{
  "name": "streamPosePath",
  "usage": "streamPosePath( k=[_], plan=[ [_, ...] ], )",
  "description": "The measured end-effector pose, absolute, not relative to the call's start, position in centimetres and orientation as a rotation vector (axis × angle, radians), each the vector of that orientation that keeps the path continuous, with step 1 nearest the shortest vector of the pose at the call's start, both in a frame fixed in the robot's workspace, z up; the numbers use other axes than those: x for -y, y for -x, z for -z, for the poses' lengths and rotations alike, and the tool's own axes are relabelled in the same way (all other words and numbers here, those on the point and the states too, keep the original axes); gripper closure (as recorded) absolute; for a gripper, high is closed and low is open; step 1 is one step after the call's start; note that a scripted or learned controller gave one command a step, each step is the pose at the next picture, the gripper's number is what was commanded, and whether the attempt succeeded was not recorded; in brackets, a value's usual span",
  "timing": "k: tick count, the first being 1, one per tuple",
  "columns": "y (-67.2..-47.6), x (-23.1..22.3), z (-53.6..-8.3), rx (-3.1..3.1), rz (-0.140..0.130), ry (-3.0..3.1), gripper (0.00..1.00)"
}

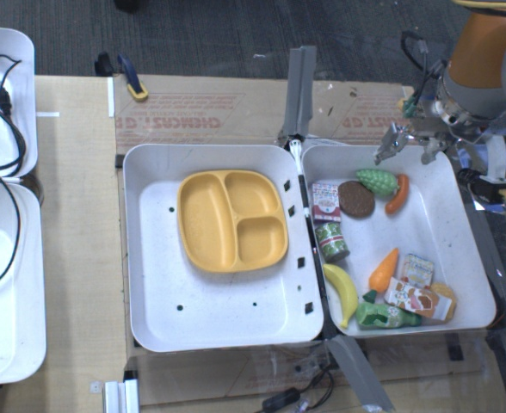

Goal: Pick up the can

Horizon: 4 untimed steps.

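Hovering: hand (pixel 410 147) above right bin's (pixel 472 256) far rim | fingers spread, nothing between | can (pixel 331 240) lying near left wall, well apart

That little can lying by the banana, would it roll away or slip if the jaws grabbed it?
The can lies on its side, so a nudge would probably roll it, though the banana and the right bin's wall beside it might stop it. It looks rigid, unlikely to crush. Its rounded, labelled side could slip unless it is gripped squarely.
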State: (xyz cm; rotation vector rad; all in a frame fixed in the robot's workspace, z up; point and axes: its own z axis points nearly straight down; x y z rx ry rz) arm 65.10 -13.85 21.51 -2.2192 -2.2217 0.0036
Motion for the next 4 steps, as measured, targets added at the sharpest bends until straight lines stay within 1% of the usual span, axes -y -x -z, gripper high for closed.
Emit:
streamPosePath(
  k=[1,2,3,4],
  plan=[
    [-65.9,16.2,-10.3,2.286,0.001,2.159,0.0],
    [-58.4,12.0,-9.4,2.014,0.004,2.413,0.0],
    [-54.2,11.5,-9.4,2.031,0.002,2.399,0.0],
    [-60.0,13.3,-9.4,2.046,0.004,2.39,0.0]
  ],
)
